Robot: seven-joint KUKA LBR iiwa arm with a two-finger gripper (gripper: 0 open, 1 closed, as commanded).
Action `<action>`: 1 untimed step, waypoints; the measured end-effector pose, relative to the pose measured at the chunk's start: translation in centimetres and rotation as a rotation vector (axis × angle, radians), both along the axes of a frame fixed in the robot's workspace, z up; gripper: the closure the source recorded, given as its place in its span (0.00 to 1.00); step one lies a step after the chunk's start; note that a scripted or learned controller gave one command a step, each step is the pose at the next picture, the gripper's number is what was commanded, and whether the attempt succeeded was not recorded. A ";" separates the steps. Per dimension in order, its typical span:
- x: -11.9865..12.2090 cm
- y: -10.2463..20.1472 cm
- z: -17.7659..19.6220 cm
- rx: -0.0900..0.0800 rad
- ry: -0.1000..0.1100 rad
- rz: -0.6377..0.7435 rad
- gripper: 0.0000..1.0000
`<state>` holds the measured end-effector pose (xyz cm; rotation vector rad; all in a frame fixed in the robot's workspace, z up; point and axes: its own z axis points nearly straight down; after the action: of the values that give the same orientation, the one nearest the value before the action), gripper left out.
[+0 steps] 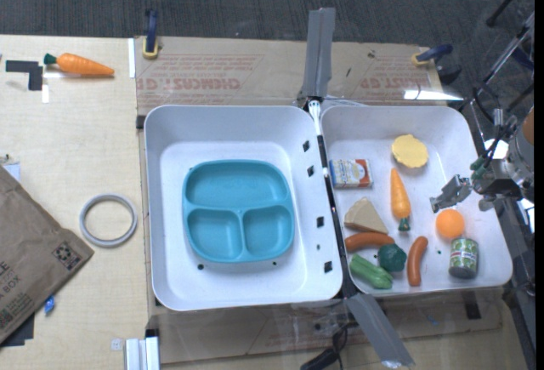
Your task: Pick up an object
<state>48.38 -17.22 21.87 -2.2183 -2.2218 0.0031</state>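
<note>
My gripper [467,197] hangs at the right side of the right bin [454,117], open, with nothing between its fingers. Just below it lies an orange ball [450,224], and a small green-labelled can [463,258] stands beside that. Further left in this bin are a carrot [399,196], a yellow round piece [410,152], a small carton [350,173], a tan wedge [365,214], two red sausages [369,241] [416,260], a dark green lump [392,258] and a green vegetable [371,271].
The left bin [161,190] holds a blue three-part plate [240,211]. On the bench to the left lie a second carrot [79,65], a grey ring [108,219] and a brown cardboard box [30,262]. A grey divider [319,49] runs between the bins.
</note>
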 end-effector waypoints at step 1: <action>4.5 1.9 -12.7 0.000 -0.003 0.116 0.00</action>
<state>52.91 -15.29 9.17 -2.0878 -2.3482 0.0001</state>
